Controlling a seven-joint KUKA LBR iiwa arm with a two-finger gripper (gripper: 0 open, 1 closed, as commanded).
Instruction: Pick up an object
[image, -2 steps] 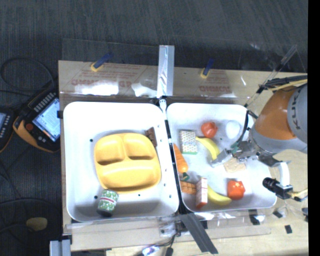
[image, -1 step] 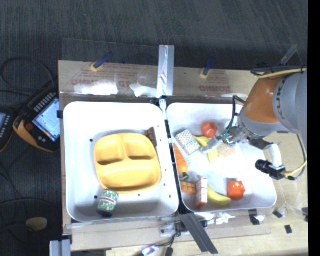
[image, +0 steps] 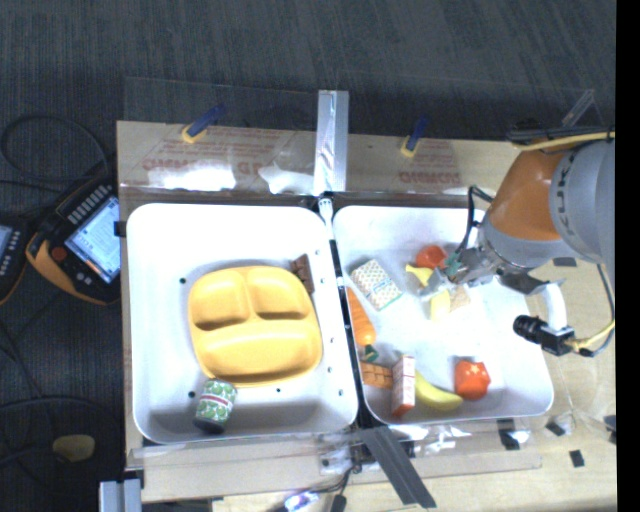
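While the arm leans in over the right bin (image: 540, 395), its gripper (image: 458, 270) sits low among the clutter near the bin's upper middle, right by a pale yellow block (image: 441, 303) and an orange-red toy (image: 430, 256); I cannot tell from here how it is set or whether it has anything. Nothing looks lifted yet, so the pick seems at best under way. A banana (image: 435, 393), a red tomato-like toy (image: 472, 376) and a patterned box (image: 376, 284) lie on the bin floor, and the left bin (image: 150, 330) holds a yellow tray (image: 255, 325).
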